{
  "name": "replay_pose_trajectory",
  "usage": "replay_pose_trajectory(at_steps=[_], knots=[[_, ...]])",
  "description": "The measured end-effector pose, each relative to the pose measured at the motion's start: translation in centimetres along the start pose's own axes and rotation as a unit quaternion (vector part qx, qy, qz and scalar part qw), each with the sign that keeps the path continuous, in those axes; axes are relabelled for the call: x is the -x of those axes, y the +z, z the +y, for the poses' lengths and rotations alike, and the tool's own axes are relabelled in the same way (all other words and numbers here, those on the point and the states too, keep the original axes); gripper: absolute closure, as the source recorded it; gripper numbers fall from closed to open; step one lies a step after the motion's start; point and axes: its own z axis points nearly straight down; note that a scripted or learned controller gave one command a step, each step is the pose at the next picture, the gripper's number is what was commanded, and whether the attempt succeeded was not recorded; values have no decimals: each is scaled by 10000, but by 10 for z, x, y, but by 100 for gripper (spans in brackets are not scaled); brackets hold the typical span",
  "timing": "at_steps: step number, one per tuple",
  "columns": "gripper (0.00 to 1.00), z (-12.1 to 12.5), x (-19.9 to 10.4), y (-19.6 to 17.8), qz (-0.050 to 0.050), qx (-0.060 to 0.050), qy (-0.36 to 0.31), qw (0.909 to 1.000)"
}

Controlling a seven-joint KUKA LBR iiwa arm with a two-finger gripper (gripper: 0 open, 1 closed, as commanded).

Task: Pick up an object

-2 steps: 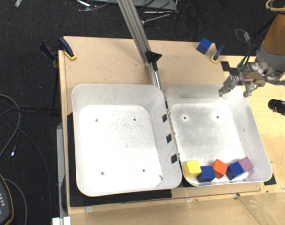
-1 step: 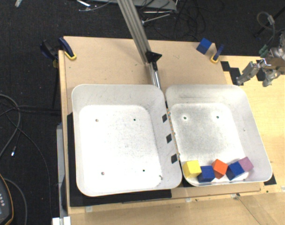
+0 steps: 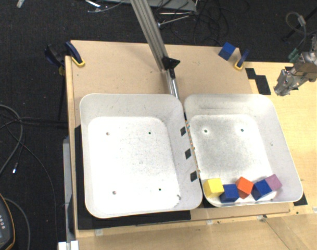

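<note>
Overhead, the bench [image 3: 122,66] carries two shallow white bins side by side. The left bin [image 3: 96,119] shows only a speckled floor with a few small dark dots. The right bin [image 3: 262,113] holds five small blocks bunched along its near wall. From left to right they are a yellow block [image 3: 213,186], a blue block [image 3: 230,192], an orange block [image 3: 244,186], a second blue block [image 3: 261,189] and a purple block [image 3: 273,182]. The yellow and first blue blocks touch, and the others sit tight against one another, the purple one nearest the bin's near right corner.

The gripper [image 3: 284,86] sits at the far right of the scene, over the bare bench just beyond the right bin's far right corner, well apart from the cluster of blocks. Whether it is open or closed cannot be told from this angle, and nothing can be seen in it.

Another blue block [image 3: 227,50] lies on the bench near its far edge, beside a yellow-tipped clamp [image 3: 240,60]. A matching clamp [image 3: 74,55] grips the far left corner. A slanted metal pole [image 3: 148,22] meets the bench between the bins' far edges.
</note>
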Motion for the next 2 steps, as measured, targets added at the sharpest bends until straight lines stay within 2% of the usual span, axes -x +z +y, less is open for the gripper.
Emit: replay_pose_trajectory(at_steps=[1, 2], knots=[[0, 0, 0, 1, 0, -6, -3, 10000], [0, 0, -1, 1, 0, -7, -5, 10000]])
